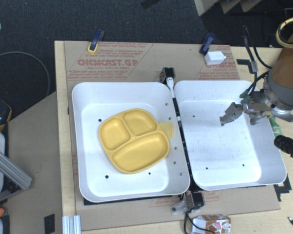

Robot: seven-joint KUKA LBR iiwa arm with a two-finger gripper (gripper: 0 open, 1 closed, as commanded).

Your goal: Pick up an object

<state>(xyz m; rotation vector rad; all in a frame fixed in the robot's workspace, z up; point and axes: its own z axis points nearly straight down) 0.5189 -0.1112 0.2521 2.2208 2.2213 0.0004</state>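
One yellow plate is lying far from the end effector, whose jaw spread cannot be told; grabbing here risks catching nothing.

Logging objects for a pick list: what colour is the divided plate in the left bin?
Yellow; the divided plate shows plainly in the camera view.

I can read red print on the brown board under the bins: "CHEMCAST G.P", at about 11 o'clock from the picture's middle. A second red print stands at 1 o'clock on this board, but I cannot read it.
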